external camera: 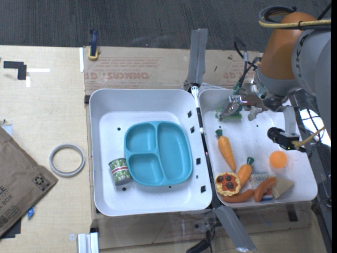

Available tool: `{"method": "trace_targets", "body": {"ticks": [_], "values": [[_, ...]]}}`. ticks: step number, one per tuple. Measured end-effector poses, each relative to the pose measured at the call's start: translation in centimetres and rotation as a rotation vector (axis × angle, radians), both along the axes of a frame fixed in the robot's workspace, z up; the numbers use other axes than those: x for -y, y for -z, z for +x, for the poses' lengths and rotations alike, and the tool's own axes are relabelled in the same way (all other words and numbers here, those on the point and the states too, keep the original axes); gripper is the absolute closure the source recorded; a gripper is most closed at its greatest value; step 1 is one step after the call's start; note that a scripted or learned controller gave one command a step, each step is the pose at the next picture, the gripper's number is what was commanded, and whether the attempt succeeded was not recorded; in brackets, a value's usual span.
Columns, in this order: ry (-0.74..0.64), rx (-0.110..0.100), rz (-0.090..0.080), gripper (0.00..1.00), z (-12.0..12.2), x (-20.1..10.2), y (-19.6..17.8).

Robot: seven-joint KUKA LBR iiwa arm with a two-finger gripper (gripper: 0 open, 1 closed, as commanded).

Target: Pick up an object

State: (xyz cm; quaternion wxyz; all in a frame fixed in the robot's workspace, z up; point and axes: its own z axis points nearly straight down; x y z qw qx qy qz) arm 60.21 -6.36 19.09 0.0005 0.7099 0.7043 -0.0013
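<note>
hovering at the back of the right bin (pixel 208 157), gripper (pixel 230 111) low over the white floor, nothing seen between the fingers; apart or together, cannot tell. lying just below and slightly left in the camera view: a carrot (pixel 226 149), long axis running front to back, green top toward the gripper. probably the nearest candidate, needing a short pull forward.

Two bins (pixel 100 157), two carrots (pixel 226 151), one tray (pixel 158 154).
</note>
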Motion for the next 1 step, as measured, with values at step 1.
{"method": "trace_targets", "body": {"ticks": [1], "values": [[-0.064,0.001,0.0,0.0,3.93,-0.25,-3.61]]}}
